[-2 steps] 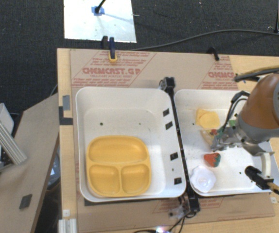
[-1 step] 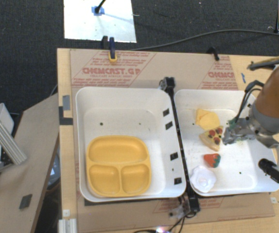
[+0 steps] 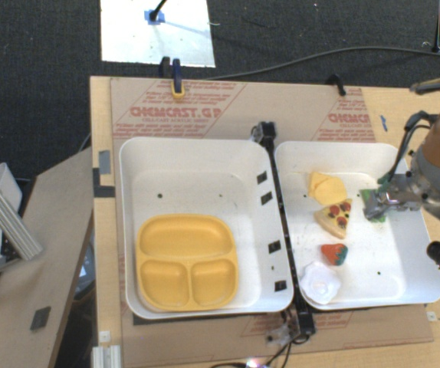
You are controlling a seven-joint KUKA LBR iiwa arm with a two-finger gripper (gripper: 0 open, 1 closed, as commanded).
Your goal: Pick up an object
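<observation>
Fingers' state: you cannot tell; gripper (image 3: 376, 204) sits low in right bin (image 3: 419, 282), at green object (image 3: 372, 203). Left of it you see yellow piece (image 3: 326, 187), pizza slice toy (image 3: 333, 218), strawberry toy (image 3: 334, 254), white cup (image 3: 320, 283). Left bin (image 3: 197, 159): yellow divided tray (image 3: 188, 263).

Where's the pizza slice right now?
The pizza slice lies in the right bin, left of its middle, just below the yellow piece and above the strawberry; the gripper is off to its right.
</observation>
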